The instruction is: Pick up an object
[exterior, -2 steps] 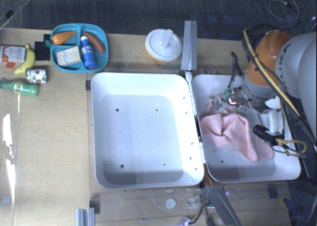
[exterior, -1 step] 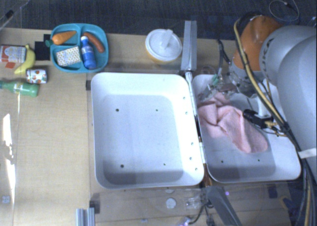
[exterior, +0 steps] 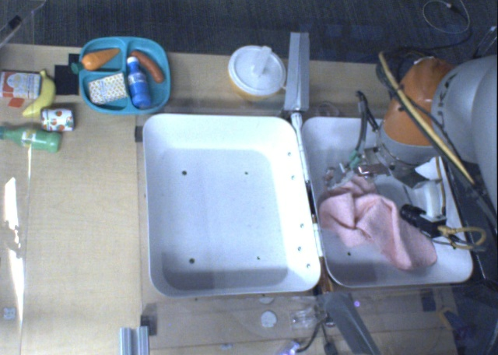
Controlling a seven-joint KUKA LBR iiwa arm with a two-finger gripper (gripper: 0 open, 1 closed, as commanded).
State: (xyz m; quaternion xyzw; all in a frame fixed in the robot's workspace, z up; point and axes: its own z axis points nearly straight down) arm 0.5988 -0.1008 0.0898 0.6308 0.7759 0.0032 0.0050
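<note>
The crumpled pink cloth (exterior: 375, 225) lies in the right-hand white bin (exterior: 459, 272). The gripper (exterior: 359, 165) sits at the cloth's upper edge; its opening cannot be determined. Risk: limp fabric slips free during lifting.

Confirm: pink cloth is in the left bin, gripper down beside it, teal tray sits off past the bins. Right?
Not quite. The camera view shows the pink cloth in the right bin, not the left bin. The rest holds: the gripper is down beside the cloth, and the teal tray sits outside the bins.
</note>
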